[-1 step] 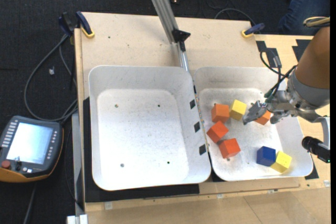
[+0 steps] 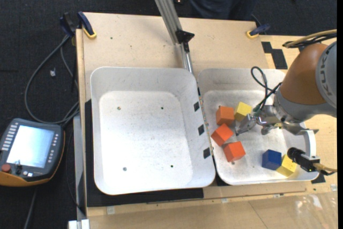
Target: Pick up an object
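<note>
The right bin [image 2: 214,86] holds several blocks. Three orange blocks lie near its left wall: one [image 2: 225,114] at the top, one [image 2: 222,134] in the middle, one [image 2: 234,151] lowest. A yellow block [image 2: 243,110] sits just right of the top orange one. A blue block [image 2: 271,159] and a second yellow block [image 2: 288,165] lie together near the bin's front right. My gripper [image 2: 247,124] reaches in from the right and hangs low among the blocks, just below the first yellow block and right of the middle orange one. Nothing is visibly held.
The left bin [image 2: 107,115] stands beside the right one, their walls touching at the centre. A slanted metal pole [image 2: 163,0] rises from behind the bins. Blue and yellow clamps [image 2: 86,27] [image 2: 257,31] grip the bench's back corners. The arm's body [image 2: 308,88] covers the right bin's right side.
</note>
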Controlling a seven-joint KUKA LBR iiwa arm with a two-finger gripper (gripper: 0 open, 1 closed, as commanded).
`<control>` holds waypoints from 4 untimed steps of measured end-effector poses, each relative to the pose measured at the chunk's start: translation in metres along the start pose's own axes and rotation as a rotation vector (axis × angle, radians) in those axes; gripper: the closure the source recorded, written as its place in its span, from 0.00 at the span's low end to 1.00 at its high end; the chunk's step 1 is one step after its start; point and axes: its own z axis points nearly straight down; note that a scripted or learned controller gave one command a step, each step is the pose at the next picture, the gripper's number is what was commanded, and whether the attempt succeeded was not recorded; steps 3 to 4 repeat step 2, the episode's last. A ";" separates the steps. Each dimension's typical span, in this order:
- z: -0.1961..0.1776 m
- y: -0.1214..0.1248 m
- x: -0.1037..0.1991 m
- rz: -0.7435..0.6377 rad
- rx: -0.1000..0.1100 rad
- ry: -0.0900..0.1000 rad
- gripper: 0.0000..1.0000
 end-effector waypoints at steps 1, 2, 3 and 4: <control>-0.100 -0.025 -0.043 0.002 -0.014 -0.006 0.00; 0.016 -0.033 -0.033 0.000 -0.008 -0.003 0.00; 0.016 -0.033 -0.033 0.000 -0.008 -0.003 0.00; 0.016 -0.033 -0.033 0.000 -0.008 -0.003 0.00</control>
